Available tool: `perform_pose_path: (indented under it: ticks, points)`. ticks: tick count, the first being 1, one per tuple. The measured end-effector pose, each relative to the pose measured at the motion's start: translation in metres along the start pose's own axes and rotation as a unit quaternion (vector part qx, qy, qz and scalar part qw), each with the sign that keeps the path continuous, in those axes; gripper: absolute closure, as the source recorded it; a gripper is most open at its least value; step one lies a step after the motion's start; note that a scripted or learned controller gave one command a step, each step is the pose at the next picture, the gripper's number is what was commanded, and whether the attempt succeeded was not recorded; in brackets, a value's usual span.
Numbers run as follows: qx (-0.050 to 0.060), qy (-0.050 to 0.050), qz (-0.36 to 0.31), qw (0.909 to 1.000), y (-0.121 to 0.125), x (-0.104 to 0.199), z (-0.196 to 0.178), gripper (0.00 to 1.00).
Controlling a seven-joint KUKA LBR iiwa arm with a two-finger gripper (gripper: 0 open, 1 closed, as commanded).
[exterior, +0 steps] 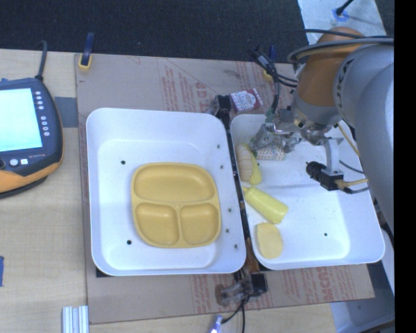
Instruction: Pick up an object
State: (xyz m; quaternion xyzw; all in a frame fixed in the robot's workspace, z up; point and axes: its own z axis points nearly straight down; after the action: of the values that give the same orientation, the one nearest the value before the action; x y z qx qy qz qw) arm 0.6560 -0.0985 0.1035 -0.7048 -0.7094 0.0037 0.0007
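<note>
My gripper (270, 144) reaches down into the back left part of the right bin (333, 245), under the orange-banded wrist. It hangs over a small pale speckled object (270, 154) near the bin's back wall. A tan cylinder (245, 162) lies along the left wall just beside it. A yellow cylinder (266, 205) lies slanted in the bin's left middle, and a pale yellow rounded piece (269, 240) sits in front of it. Whether anything sits between the fingers is hidden by the gripper body.
The left bin (104, 186) holds a yellow divided plate (175, 204). A tablet controller (17, 134) lies at the far left of the bench. A black cable part (324, 175) hangs over the right bin's middle. A small red-labelled packet (243, 100) lies behind the bins.
</note>
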Motion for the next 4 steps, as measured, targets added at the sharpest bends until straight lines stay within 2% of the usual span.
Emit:
perform_pose_path:
  ticks: [1, 2, 3, 4]
  points:
    - [-0.001, 0.002, 0.0, 1.0, -0.06, 0.061, -0.089, 1.0]
    - [-0.001, 0.002, 0.0, 1.0, -0.075, 0.12, -0.126, 1.0]
    - [-0.001, 0.002, 0.001, 1.0, -0.075, 0.12, -0.126, 0.0]
    - [-0.002, 0.001, 0.003, 1.0, -0.051, 0.023, -0.088, 0.0]
